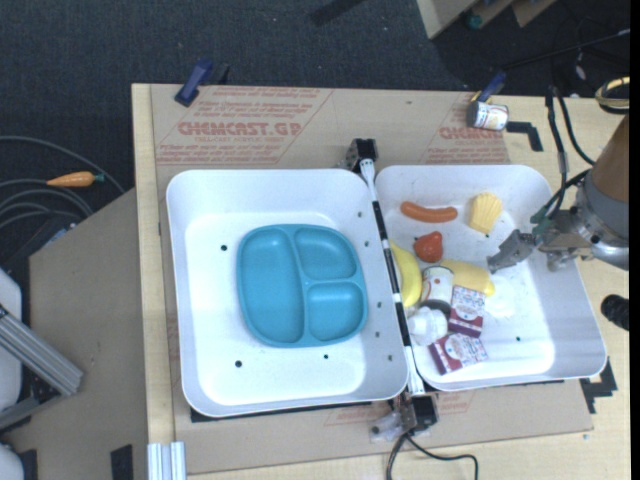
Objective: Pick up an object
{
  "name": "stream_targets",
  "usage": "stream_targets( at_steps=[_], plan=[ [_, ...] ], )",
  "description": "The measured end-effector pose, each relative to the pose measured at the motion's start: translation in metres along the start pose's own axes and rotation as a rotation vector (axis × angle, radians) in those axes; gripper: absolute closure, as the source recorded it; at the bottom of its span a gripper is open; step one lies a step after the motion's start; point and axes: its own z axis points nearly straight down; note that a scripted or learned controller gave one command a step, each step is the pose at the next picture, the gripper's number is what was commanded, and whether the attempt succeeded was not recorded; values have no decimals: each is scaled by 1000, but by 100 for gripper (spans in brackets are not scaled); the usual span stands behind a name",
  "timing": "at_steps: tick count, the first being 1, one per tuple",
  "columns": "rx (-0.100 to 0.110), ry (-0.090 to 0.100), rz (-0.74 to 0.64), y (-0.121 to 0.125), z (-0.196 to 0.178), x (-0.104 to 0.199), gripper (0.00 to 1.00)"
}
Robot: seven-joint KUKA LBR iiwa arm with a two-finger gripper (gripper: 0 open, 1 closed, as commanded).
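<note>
The right bin point(560, 348) holds several small items. An orange sausage point(430, 210) and a yellow corn piece point(486, 212) lie near its far side. A red round fruit point(429, 245), a banana point(405, 273), a yellow block point(470, 277), a small can point(437, 287), a white lump point(428, 323) and two red-and-white packets point(466, 309) point(457, 351) crowd its left side. My gripper point(506, 252) reaches in from the right and hangs low over the bin, just right of the yellow block and below the corn piece. Nothing shows held in it.
The left bin point(200, 208) holds a blue divided plate point(300, 283). A black clamp point(363, 153) joins the bins at the far edge. Blue clips point(193, 83) point(488, 89) sit on the cardboard board, and cables point(565, 128) run at the right.
</note>
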Motion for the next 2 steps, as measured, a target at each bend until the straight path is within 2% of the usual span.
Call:
stream_targets(
  at_steps=[1,2],
  plan=[
    [-2,-1,-1,36,115,17,0],
    [-5,-2,1,37,104,16,100]
  ],
)
